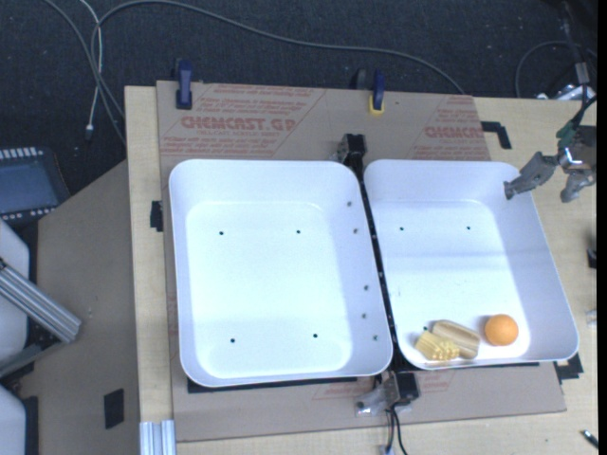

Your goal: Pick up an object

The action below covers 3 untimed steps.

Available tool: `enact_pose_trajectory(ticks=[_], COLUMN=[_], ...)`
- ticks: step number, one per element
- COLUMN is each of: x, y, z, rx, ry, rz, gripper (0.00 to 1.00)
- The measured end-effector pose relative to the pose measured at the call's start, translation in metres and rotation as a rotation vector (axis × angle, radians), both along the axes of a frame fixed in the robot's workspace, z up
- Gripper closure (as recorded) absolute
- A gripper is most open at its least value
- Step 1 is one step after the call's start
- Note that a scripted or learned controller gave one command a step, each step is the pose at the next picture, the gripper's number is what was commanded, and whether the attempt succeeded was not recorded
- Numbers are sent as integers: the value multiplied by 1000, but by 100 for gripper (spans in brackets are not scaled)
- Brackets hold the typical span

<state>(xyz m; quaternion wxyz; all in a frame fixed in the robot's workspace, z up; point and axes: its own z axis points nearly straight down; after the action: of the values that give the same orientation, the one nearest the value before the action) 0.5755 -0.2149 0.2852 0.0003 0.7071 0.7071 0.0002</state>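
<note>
At the frame's right edge, the grey metal two-finger gripper (pixel 555 180) is cut off, its arm out of view. At lower right, a tan oblong object (pixel 456 334) is partly overlapped by a yellow ridged piece (pixel 436 348), both too small to identify.

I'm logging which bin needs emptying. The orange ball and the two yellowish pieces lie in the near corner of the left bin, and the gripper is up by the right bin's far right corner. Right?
Not quite. The camera view shows the orange ball and the two yellowish pieces in the right bin, not the left bin. They do lie near its front edge, and the gripper is by its far right corner.
</note>
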Motion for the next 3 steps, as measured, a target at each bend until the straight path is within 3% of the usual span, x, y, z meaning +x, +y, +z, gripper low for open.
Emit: enact_pose_trajectory(ticks=[3], x=[0], y=[0], z=[0], rx=[0], ry=[0], rz=[0], gripper=[0])
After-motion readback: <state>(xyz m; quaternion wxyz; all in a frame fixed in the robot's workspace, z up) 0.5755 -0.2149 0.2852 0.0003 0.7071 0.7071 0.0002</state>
